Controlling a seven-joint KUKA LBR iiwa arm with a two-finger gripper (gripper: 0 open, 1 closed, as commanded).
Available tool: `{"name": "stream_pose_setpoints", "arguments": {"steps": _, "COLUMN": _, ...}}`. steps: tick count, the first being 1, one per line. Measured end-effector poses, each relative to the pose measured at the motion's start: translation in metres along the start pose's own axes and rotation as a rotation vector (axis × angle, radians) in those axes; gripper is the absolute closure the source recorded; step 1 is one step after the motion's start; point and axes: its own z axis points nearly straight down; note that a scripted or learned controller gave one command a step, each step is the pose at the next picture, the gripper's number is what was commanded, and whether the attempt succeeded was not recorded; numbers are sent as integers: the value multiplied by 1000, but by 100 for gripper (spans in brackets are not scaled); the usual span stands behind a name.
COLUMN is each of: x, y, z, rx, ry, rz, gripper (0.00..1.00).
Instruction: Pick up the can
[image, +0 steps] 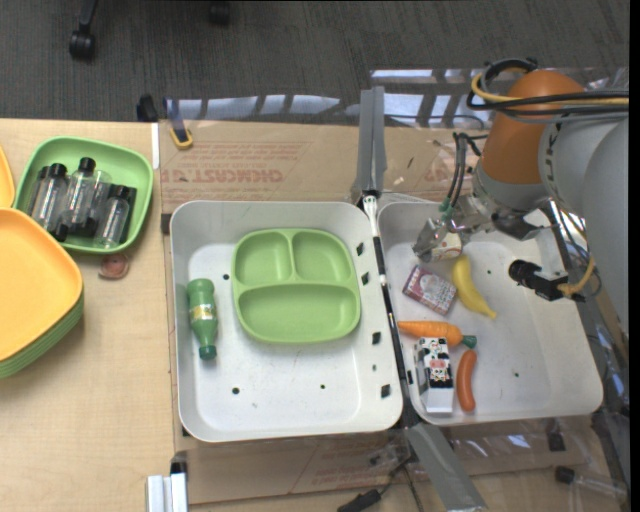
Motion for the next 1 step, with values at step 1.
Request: {"name": "stream_pose_setpoints", "arguments": {"steps": 1, "x": 44, "y": 10, "z": -101, "rx": 4, "ry": 1, "rz": 127, "gripper": 100}}
